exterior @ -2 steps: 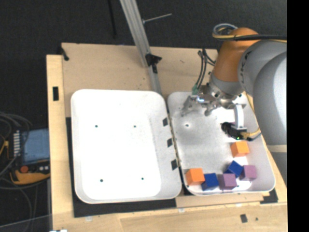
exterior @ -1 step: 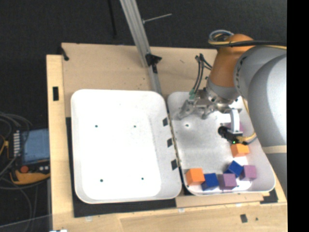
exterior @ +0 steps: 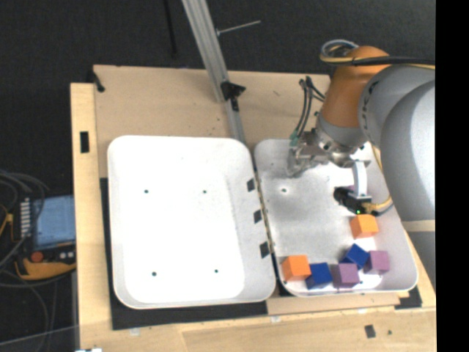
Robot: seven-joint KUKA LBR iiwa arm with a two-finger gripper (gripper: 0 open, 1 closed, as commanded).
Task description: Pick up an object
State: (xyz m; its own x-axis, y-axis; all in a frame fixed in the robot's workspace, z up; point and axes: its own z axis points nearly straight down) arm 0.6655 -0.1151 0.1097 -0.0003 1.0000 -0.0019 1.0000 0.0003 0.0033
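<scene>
Several small blocks lie along the near edge of the right bin (exterior: 308,215): an orange block (exterior: 296,267), a blue block (exterior: 319,275), a purple block (exterior: 346,274), a second blue block (exterior: 357,254), a second purple block (exterior: 379,261), and another orange block (exterior: 364,226) a little farther back on the right. My gripper (exterior: 295,161) hangs over the far left corner of the right bin, well away from the blocks, with nothing visibly in it. The orange-banded wrist (exterior: 344,101) rises behind it.
The left bin (exterior: 179,218) sits beside the right one, with black clips (exterior: 258,215) along the seam. A slanted metal rail (exterior: 209,42) stands behind the bins. A blue device and cables (exterior: 51,226) lie off the bench's left. The arm's grey body (exterior: 403,145) overhangs the right bin's right side.
</scene>
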